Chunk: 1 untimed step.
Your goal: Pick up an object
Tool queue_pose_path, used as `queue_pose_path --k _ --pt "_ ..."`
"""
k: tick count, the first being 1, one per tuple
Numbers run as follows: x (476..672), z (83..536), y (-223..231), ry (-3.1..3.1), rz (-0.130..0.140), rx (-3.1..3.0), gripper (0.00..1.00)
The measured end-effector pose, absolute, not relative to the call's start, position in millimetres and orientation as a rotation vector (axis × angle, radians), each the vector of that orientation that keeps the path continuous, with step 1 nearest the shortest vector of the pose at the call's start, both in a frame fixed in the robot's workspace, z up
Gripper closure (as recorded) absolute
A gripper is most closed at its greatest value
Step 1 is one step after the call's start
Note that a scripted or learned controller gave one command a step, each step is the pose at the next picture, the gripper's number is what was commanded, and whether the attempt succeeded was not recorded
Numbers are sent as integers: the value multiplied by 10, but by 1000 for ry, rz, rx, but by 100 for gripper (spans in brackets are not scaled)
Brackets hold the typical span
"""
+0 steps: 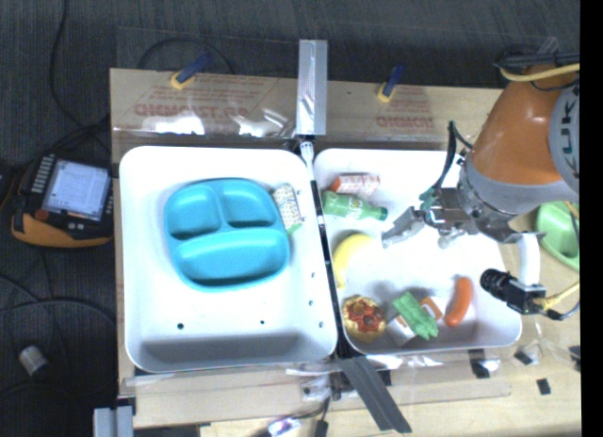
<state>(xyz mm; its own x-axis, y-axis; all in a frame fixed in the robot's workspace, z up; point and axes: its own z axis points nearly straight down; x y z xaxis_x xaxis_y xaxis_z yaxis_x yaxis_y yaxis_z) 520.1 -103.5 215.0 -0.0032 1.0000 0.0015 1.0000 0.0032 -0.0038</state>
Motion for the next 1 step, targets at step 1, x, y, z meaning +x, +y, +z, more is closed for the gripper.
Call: queue_pose_path --k 1 --pt "5383 2533 -1437 -2310 -1 -2128 0"
